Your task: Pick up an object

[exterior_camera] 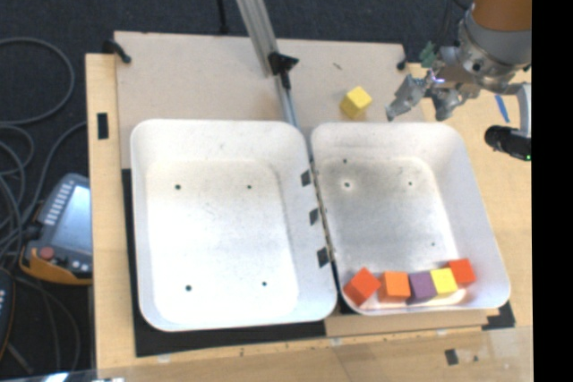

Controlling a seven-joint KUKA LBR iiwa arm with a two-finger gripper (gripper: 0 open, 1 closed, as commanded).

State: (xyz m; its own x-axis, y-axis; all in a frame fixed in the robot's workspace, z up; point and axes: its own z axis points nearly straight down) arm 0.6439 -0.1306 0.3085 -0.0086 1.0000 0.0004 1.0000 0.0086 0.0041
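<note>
Blocks sit in a row against the near wall of the right bin (466,165): an orange-red block (363,284), an orange block (397,284), a purple block (422,284), a yellow block (444,281) and a red block (462,271), each touching the next. A separate yellow cube (355,101) lies on the bench (197,76) just beyond that bin's far rim. The claw (421,100) hangs over the far right corner of the bin, fingers spread and gripping nothing, near the cube and well apart from the row.
</note>
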